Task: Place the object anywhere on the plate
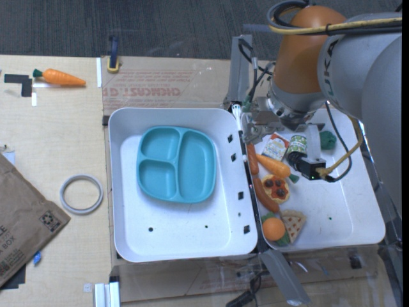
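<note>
Colour and pattern record, bench and both bins.

Plate (177,165): plain turquoise blue, no pattern. Left bin (128,235) and right bin (348,219): white. Surface (51,139): pale wood tone. Carrot (59,77) on the surface: orange with a green top. Ring (81,193): pale grey. Cardboard box (22,226): brown with black print. Cardboard sheet (166,85) behind the bins: tan with red lettering. Floor (128,11): dark grey. In the right bin: an orange carrot (271,165), an orange-red sausage (264,196), a round orange fruit (273,228), a tan waffle-patterned piece (294,224), a yellow pastry with dark spots (277,188), a green item (328,139). Arm (370,62): grey with an orange band (303,43).
</note>
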